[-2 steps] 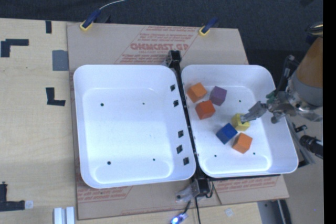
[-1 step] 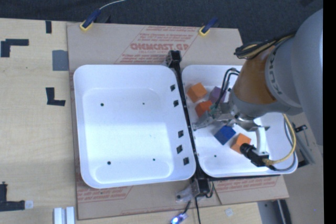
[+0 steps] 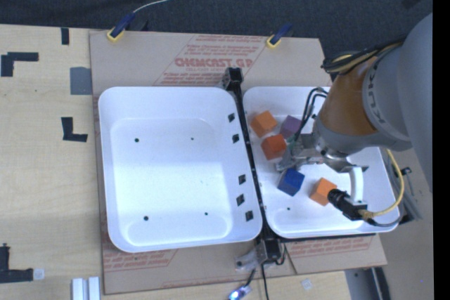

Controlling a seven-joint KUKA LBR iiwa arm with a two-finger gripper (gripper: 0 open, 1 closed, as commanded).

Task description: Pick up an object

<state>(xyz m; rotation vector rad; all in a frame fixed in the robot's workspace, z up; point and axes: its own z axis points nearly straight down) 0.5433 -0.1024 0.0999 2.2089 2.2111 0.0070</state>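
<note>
We hover the gripper [image 3: 292, 164] just above the blue cube [image 3: 290, 181]; its finger state is indeterminate. Next, we descend and close.

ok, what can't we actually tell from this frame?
- Gripper: in the camera view the wrist sits over it, so finger state and any contact with the blue cube are unreadable.
- Purple cube: partly covered by the arm's cable.
- Right bin: its far right side is hidden under the arm.
- Arm: cut off by the right edge.
</note>
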